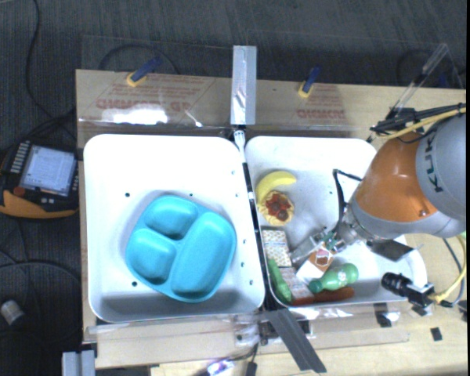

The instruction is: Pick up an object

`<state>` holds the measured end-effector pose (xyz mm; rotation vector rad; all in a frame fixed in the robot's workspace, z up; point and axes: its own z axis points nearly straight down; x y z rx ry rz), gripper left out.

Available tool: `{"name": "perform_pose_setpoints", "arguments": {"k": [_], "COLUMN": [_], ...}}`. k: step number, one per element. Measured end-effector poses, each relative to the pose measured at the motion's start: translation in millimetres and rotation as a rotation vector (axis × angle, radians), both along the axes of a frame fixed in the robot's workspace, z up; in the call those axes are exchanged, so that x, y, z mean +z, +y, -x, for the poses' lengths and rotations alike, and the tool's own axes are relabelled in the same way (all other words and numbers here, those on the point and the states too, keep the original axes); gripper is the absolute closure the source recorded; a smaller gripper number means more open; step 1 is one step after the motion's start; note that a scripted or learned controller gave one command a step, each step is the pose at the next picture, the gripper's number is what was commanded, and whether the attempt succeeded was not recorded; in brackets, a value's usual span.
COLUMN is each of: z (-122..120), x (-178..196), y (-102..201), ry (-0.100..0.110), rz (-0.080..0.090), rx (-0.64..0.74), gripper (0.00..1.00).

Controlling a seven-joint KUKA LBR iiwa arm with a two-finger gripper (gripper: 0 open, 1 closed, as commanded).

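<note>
My gripper (319, 247) hangs low over the front of the right bin (313, 151), below the orange wrist band. Just beneath it lies a small red and white carton (323, 259); whether it is touched I cannot tell. In front of that lie a green bottle-shaped toy (337, 276) and a red stick (329, 294). A checkered packet (276, 245) and a green vegetable (279, 279) lie to the gripper's left. Further back are a yellow banana (276, 181) and a round red-topped piece (278, 206).
The left bin (110, 171) holds a blue divided plate (182, 246). A metal divider (251, 210) separates the two bins. The arm's body covers the right bin's right side. A handheld device (39, 178) lies on the floor at the left.
</note>
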<state>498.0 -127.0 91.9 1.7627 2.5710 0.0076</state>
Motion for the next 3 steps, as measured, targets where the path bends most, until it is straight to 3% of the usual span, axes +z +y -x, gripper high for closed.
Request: {"name": "perform_pose_setpoints", "arguments": {"k": [1,2,3], "z": [7.1,-18.4,-6.5], "x": [-0.7,-1.4,98.9], "y": [-4.3,16.3,-42.4], "ry": [0.000,0.006,0.021], "rz": [-0.014,-0.012,-0.011], "rx": [-0.279,-0.657,-0.376], "gripper": [0.00,0.00,0.00]}}
